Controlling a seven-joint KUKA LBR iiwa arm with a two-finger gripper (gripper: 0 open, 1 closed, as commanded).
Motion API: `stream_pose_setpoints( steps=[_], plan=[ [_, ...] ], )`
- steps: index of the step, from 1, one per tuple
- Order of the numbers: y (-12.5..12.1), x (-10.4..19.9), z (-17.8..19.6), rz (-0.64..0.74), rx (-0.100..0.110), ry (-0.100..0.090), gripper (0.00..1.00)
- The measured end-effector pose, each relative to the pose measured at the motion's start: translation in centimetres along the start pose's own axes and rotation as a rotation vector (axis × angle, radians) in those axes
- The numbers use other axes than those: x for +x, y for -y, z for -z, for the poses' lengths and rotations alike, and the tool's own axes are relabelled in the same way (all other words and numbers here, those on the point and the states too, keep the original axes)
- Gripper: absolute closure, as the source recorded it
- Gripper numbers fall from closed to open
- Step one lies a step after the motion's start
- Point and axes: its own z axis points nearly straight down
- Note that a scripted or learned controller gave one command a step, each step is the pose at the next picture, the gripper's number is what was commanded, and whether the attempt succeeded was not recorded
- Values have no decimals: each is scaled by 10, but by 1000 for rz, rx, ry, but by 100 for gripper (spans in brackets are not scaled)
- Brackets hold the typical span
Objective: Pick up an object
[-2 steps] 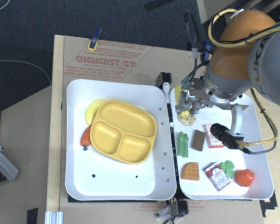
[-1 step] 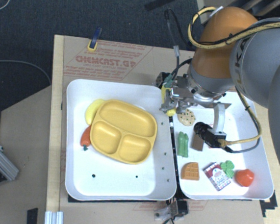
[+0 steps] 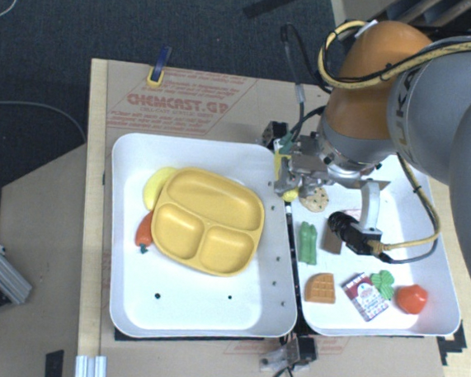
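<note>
I keep the tool (image 3: pixel 302 186) low over the right bin (image 3: pixel 439 269), near the cookie (image 3: pixel 314 199), because it lies closest; whether its grip is apart or together, I cannot tell.

The yellow divided tray (image 3: pixel 207 220) covers most of a yellow item (image 3: pixel 156 183) at its upper-left rim and much of a red-orange item (image 3: pixel 144 231) at its left. The arm (image 3: pixel 426 102) hides the right bin's (image 3: pixel 441 288) far end and runs off the right edge. The gripper (image 3: pixel 303 178) is buried in cables and brackets, its state unreadable.
</note>
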Motion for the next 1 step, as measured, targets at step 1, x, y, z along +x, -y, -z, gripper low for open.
stream_pose_setpoints(
  steps=[1],
  plan=[
    [-4,4,13,2,-5,0,100]
  ],
)
